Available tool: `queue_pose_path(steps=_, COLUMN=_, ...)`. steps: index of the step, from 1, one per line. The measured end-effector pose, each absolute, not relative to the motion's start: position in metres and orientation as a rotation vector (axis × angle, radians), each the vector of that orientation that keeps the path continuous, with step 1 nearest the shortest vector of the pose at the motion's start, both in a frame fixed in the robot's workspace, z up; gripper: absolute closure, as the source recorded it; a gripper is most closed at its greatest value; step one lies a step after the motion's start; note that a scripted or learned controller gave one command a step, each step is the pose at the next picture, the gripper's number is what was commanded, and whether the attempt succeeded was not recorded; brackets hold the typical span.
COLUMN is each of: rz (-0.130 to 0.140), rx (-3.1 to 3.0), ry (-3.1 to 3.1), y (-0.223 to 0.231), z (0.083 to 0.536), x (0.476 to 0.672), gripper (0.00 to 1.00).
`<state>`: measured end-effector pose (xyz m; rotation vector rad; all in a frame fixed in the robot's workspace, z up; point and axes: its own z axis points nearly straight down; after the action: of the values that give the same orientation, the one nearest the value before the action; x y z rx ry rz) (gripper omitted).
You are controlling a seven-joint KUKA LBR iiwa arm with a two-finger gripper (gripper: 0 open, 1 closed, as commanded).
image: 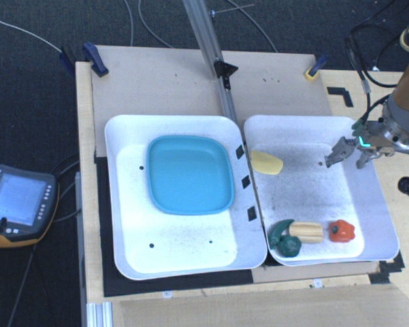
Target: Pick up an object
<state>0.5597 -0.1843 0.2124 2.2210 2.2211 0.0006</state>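
- Objects all in the right bin (388,231): pale yellow piece (266,163) up by the left wall, then green pepper-looking thing (285,238), tan roll (307,232) and red tomato-ish one (341,231) lined up along the near edge, green touching tan
- Gripper (352,153) hanging over the right bin's far right part, fingers spread apart, nothing between them, well away from every object
- Blue plate (190,175) sitting in the left bin (126,182)
- Handheld controller (17,204) lying off to the left on the floor
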Motion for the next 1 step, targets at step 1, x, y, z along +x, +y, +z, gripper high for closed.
queue_pose_path(steps=1, rz=0.001, rx=2.221, ry=2.221, y=-0.1843, z=0.2124, x=0.5597, gripper=0.0)
